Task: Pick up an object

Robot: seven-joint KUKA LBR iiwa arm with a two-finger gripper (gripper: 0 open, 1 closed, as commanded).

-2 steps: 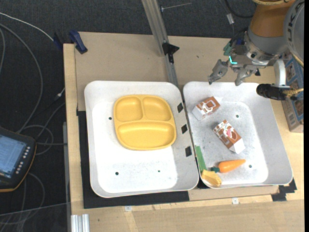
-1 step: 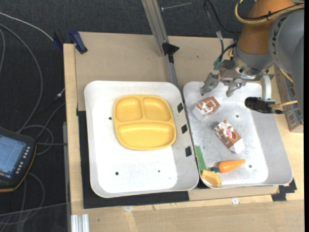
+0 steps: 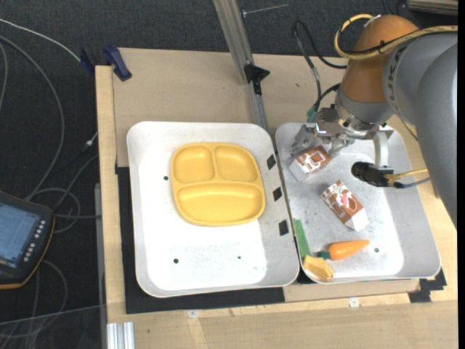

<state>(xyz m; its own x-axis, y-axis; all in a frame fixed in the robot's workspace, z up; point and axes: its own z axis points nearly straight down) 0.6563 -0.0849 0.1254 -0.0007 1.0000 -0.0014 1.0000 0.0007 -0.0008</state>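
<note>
My gripper (image 3: 320,138) hangs over the far left part of the right bin (image 3: 415,227), right above a small brown-and-white carton (image 3: 311,161). The carton lies just below the gripper's tip, and whether they touch is unclear. A second carton of the same kind (image 3: 344,204) lies tilted in the middle of that bin. An orange toy carrot (image 3: 347,249) rests near the bin's front edge. At the front left corner sits a yellow toy piece (image 3: 317,268).
The left bin (image 3: 149,217) holds a yellow divided plate (image 3: 216,182) in its far half. A green strip (image 3: 299,235) lies along the right bin's left wall. A metal pole (image 3: 236,27) rises behind the bins.
</note>
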